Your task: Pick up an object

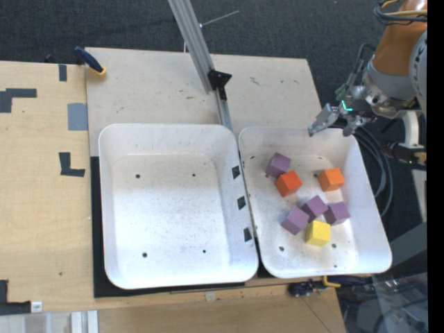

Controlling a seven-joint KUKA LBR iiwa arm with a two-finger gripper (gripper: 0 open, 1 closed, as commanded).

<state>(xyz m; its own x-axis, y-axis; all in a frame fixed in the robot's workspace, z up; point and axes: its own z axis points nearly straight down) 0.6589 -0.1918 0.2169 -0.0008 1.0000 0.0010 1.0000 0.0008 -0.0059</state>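
Above the right bin's (361, 186) far right corner, the pincer (326, 125) hangs released, grasping nothing, apart from the blocks (310, 200).

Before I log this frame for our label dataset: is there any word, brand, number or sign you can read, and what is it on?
No readable text.
Blocks in the right bin: plain faces, no marks.
Left bin: dark specks, no lettering.
Dark tape pieces on the wooden board: shapes, not letters.
Small pale tag at the board's lower left edge: too small to read.
Gripper: a green light, no label legible.
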